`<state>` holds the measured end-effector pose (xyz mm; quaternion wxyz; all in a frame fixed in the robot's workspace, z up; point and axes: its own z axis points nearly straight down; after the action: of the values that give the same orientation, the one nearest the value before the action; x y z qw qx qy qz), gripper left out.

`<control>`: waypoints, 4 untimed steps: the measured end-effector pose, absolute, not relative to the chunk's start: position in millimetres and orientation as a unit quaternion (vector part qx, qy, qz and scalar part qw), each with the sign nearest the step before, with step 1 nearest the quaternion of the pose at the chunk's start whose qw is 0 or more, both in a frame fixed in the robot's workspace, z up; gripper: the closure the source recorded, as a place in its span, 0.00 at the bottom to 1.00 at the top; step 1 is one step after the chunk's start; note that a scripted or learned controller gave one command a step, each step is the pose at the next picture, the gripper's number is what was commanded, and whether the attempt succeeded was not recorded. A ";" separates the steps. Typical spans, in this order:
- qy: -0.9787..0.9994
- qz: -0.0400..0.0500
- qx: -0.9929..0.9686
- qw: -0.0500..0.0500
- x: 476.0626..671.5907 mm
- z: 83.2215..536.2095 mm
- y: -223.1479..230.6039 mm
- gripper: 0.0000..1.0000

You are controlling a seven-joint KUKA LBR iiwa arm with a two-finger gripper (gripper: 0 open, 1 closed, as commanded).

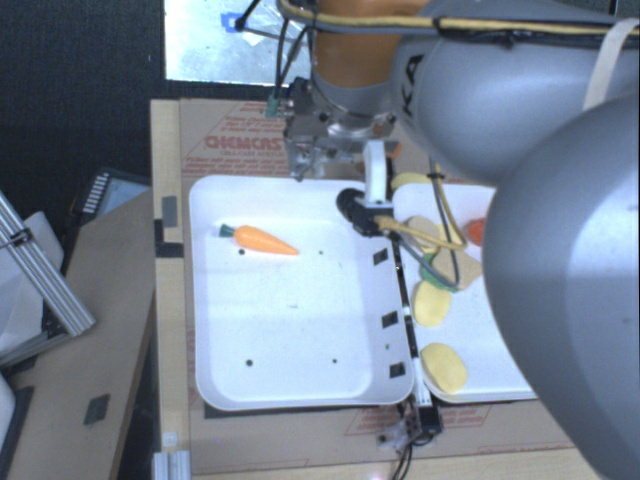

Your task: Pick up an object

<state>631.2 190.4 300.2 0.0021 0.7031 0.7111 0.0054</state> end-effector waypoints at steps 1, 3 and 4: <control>0.710 -0.001 0.704 -0.002 598.2 248.0 237.8 1.00; 0.709 0.009 0.705 0.005 669.3 465.6 234.4 1.00; 0.709 0.001 0.705 0.000 643.3 475.9 234.2 1.00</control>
<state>643.3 234.2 475.9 0.0004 0.7049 0.7093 0.0014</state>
